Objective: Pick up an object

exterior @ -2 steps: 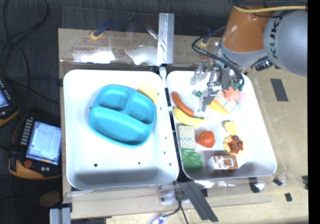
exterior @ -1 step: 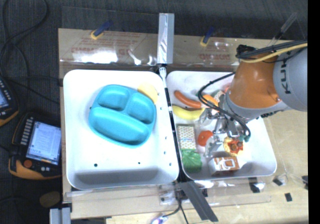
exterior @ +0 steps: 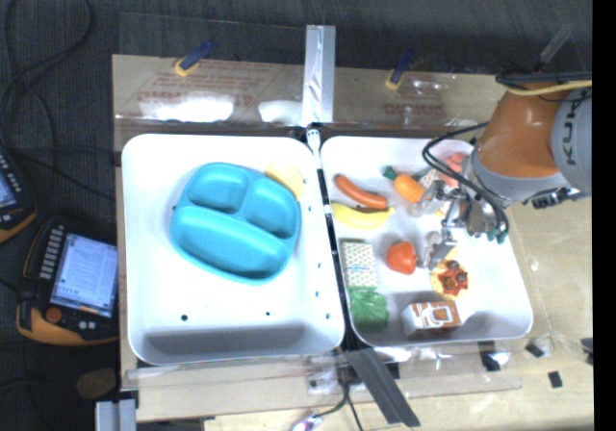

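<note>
Claw [exterior: 441,248], finger spacing unreadable, is hovering just right of a toy tomato [exterior: 401,257]: likely light, rigid, smooth and roll-prone; grasping across its middle seems best.

Glossy plastic in smooth white bins, on a matt wooden tabletop.

The two bins [exterior: 135,227] look like smooth white plastic; left of the fingers, the blue divided plate [exterior: 236,217] is shiny plastic. Just beside the fingers, the toy tomato [exterior: 401,257], sausage [exterior: 359,192] and banana [exterior: 361,217] look glossy and moulded. The tabletop [exterior: 221,88] reads as matt brown board.
</note>
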### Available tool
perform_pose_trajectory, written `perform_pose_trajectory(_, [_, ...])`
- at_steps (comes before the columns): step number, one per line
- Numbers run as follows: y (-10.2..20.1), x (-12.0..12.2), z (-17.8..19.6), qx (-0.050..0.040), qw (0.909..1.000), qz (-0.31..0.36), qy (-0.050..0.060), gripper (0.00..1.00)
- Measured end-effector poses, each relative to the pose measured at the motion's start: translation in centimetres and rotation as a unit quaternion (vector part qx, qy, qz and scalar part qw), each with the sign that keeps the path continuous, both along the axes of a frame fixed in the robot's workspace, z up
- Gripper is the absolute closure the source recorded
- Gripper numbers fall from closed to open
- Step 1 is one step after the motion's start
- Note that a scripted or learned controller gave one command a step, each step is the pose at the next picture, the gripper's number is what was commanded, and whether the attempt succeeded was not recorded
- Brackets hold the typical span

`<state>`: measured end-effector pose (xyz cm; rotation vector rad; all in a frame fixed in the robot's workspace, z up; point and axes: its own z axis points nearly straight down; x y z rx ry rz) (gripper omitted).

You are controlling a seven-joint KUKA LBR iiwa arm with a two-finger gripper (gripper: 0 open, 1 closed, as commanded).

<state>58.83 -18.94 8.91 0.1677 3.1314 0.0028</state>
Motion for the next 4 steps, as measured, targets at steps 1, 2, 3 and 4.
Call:
perform_pose_trajectory(1, [-1.8, -7.9, 0.6, -0.005, 0.9999, 0.007, -0.013, 0.0])
perform_pose_trajectory(2, [0.0, -7.2, 0.3, -0.0043, 0.9999, -0.015, -0.006, 0.0])
perform_pose_trajectory(3, [-3.3, 0.5, 0.0, -0.0011, 0.9984, -0.057, -0.003, 0.0])
perform_pose_trajectory(4, [-3.3, -7.3, 0.1, -0.0002, 0.9873, -0.159, -0.003, 0.0])
